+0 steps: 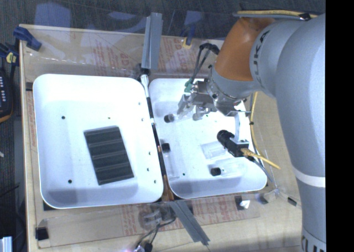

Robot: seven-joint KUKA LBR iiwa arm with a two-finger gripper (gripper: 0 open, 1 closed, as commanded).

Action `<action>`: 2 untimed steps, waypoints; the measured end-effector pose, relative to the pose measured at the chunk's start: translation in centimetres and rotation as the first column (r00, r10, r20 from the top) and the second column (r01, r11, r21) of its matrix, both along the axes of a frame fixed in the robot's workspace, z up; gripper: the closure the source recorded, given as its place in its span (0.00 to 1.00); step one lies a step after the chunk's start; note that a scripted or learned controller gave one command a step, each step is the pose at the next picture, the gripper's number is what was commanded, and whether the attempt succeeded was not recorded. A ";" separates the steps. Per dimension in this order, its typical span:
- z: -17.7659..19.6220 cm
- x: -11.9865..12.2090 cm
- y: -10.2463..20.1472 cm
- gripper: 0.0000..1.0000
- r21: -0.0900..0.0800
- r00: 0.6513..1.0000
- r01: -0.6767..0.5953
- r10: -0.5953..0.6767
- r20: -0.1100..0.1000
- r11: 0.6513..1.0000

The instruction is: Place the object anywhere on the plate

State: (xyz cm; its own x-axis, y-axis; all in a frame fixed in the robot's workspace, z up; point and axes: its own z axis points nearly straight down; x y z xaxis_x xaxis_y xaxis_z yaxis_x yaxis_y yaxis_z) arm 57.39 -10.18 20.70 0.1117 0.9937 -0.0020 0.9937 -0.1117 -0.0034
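Observation:
The plate [109,155] is a dark, ribbed rectangle lying flat in the left bin [55,96], toward its front middle. My gripper [188,109] hangs low over the back left part of the right bin [182,187], well to the right of the plate. A small grey object [169,118] lies on the bin floor just left of the gripper's tip; whether the gripper touches it I cannot tell. A small black object [215,171] rests near the right bin's front. A clear, pale piece [212,149] lies behind it.
A raised divider [155,146] separates the two bins between the gripper and the plate. A grey metal bar [150,41] stands behind the bins. The arm's large grey body [293,79] overhangs the right bin's right side.

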 end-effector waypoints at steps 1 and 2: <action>-1.6 -1.8 11.3 1.00 0.001 0.999 -0.034 0.034 -0.002 0.999; -11.4 1.0 21.9 1.00 0.001 0.980 0.199 -0.199 -0.001 0.980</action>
